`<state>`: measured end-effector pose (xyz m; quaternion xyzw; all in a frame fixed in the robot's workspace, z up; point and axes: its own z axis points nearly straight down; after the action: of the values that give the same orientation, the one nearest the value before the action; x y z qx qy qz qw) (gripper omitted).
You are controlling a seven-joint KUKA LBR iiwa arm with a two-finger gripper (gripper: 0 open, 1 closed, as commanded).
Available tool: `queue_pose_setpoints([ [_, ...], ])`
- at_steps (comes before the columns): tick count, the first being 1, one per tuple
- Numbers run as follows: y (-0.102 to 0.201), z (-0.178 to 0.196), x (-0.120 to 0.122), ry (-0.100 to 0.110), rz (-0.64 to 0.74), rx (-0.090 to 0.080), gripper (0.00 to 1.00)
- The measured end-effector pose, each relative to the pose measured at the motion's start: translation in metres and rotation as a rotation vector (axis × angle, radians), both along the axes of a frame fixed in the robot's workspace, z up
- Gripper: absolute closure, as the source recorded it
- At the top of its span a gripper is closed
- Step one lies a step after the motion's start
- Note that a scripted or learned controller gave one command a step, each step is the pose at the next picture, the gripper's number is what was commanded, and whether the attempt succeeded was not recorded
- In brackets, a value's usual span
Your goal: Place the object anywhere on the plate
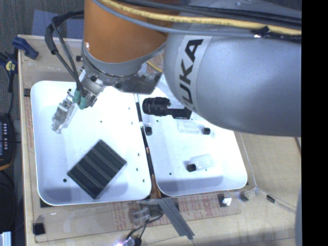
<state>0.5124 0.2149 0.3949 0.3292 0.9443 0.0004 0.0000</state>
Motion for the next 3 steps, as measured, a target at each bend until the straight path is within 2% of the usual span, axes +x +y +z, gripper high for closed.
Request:
queue_pose_setpoints([
  [1, -0.015, -0.059, -0.037, 0.002, 0.160, -0.001, 1.00],
  [2, 0.003, -0.149, 0.019, 0.004, 0.509, -0.002, 1.00],
  [3, -0.012, -0.302, -0.022, 0.000, 0.126, -0.019, 1.00],
])
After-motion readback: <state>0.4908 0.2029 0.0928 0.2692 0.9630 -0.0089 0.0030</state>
